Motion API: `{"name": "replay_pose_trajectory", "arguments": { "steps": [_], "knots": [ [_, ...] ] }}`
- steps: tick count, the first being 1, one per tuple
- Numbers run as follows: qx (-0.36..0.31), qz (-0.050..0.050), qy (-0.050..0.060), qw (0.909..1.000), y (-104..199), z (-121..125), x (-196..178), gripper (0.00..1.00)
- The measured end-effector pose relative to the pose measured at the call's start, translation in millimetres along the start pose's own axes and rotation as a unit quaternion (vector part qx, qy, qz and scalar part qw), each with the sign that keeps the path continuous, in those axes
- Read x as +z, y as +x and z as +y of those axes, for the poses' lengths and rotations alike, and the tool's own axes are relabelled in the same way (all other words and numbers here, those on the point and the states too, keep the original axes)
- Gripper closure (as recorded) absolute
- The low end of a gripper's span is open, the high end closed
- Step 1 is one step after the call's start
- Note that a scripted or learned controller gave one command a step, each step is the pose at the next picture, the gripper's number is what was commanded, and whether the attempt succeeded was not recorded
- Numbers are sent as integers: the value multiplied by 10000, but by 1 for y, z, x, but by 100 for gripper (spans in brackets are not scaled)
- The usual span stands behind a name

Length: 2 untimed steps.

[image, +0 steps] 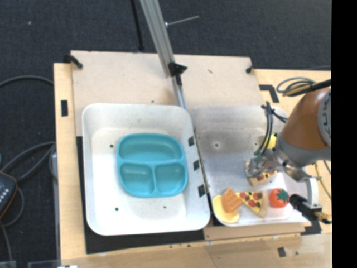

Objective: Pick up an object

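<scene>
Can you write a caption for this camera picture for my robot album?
Robot gripper reaches into the right bin by toy pizza and a tomato; a blue tray sits in the left bin.

The arm ran off the right side of the view, so its upper part was cut away. The gripper was too small and dark to tell how its fingers stood, or whether the pale item under it was touched. The arm hid the right bin's right wall. A yellow piece showed partly behind the wrist.
</scene>
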State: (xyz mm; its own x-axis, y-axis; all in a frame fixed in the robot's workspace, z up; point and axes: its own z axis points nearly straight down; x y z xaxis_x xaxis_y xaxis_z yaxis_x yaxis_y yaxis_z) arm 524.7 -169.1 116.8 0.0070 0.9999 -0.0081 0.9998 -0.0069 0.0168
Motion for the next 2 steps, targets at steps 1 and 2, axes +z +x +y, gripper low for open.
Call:
{"name": "replay_pose_trajectory", "arguments": {
  "steps": [1, 2],
  "knots": [
    [-48, 25, 41, 10000, -6, 9, -62, 100],
    [-52, 26, 47, 10000, -8, 11, -106, 100]
  ]
}}
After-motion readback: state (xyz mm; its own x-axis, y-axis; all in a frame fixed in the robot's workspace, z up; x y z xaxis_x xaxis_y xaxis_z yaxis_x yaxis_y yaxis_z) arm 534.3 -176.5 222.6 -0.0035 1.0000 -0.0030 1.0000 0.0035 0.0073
